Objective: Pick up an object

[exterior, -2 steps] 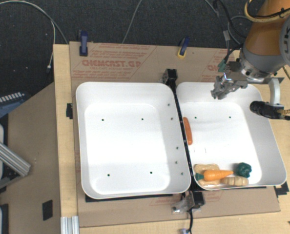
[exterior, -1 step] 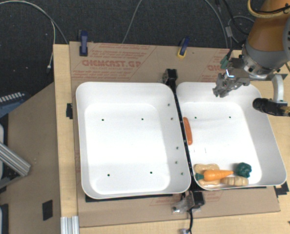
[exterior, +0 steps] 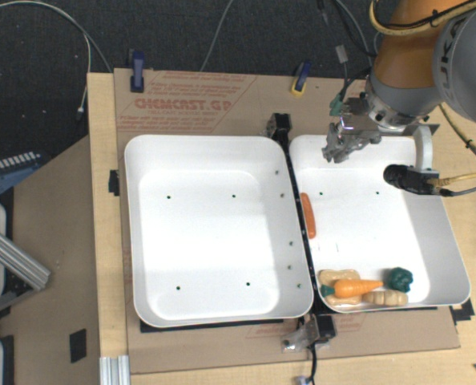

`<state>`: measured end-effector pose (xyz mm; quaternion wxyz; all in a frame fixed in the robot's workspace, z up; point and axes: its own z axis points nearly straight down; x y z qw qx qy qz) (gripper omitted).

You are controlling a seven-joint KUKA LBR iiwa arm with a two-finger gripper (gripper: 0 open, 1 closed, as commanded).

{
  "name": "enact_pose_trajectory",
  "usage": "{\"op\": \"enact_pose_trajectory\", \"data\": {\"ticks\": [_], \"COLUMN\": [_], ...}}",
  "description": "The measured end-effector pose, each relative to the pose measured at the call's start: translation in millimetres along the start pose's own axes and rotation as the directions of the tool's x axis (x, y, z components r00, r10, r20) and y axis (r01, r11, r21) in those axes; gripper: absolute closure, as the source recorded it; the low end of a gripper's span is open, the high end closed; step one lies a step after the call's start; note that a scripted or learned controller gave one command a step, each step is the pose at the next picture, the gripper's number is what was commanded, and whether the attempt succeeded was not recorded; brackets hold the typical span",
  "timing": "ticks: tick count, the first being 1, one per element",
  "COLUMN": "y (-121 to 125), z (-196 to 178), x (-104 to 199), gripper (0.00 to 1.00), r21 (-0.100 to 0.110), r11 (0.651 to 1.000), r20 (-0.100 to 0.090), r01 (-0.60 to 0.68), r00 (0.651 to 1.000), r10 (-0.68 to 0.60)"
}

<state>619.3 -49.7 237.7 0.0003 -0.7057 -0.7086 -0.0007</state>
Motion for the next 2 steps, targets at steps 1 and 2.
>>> {"op": "enact_pose_trajectory", "data": {"ticks": [1, 2], "y": [15.1, 11.0], "z": [1.6, 1.4], "x": [45.4, 98.1], "gripper": [1.00, 1.00], "r21": [0.000, 0.001], "r11": [1.000, 1.000], "r20": [0.000, 0.000], "r01": [0.000, 0.001], "r00": [1.000, 1.000], "r10": [0.000, -0.001]}}
